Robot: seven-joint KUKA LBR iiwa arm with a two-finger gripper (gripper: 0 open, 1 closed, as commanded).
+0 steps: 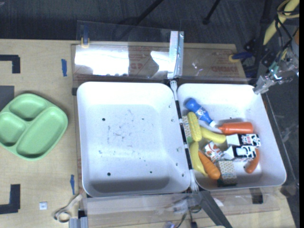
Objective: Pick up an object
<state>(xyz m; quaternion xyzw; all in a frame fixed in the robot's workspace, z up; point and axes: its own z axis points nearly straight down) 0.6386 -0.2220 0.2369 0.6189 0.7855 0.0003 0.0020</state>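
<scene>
Plainly, the gripper point(266, 82), whose state I cannot tell, sits at the right bin's point(266, 175) far right corner, the toy pile point(221, 146) lying toward the bin's near-left.

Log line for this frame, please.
phase: pre-grasp | hand: above right bin's far right corner | holding: nothing visible | toys piled in right bin

green divided plate point(32, 126) | on bench point(38, 61) | left of bins
</scene>
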